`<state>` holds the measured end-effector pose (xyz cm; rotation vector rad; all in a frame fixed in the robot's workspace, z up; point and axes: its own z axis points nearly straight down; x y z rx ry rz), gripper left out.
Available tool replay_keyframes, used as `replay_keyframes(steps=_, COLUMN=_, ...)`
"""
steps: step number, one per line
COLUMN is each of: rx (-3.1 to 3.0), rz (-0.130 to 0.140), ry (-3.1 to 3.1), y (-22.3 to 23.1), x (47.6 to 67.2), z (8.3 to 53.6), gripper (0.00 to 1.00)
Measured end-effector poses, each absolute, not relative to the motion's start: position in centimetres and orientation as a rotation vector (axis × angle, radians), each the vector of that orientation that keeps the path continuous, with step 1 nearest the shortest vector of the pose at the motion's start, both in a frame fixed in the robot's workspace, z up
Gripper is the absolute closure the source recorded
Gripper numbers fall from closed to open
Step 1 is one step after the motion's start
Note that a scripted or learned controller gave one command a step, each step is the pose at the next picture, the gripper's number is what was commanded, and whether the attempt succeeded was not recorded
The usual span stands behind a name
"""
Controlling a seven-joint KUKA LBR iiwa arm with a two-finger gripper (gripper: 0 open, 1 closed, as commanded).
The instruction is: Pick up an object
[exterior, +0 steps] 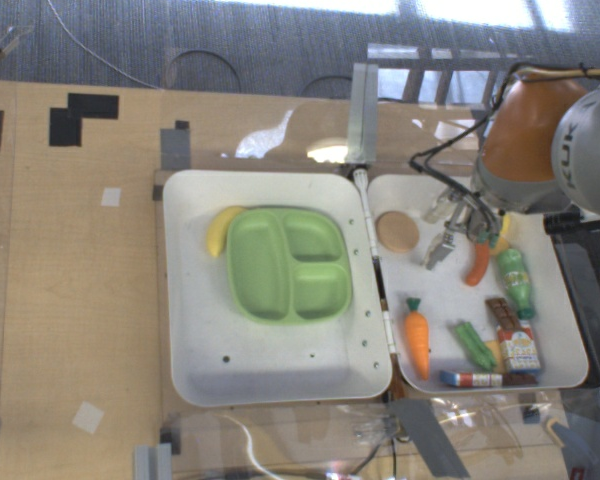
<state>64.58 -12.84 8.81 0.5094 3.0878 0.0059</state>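
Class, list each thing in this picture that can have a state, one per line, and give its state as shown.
gripper: open, holding nothing, above the right bin
green tray: flat in the left bin, compartments bare
banana: partly hidden under the tray's left edge
carrot: lying flat, leaves toward the far side
green bottle: lying on its side
round tan disc: lying flat

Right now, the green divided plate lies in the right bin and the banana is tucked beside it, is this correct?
Not quite. The green divided plate lies in the left bin, not the right one; the camera view shows this. The banana is indeed tucked beside it, at its left edge.
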Motion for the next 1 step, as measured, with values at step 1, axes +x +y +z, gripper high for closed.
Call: replay_keyframes(steps=1, rx=0.143, rz=-0.004, ry=3.125, y=-19.01, x=63.18, z=8.89, gripper=0.00)
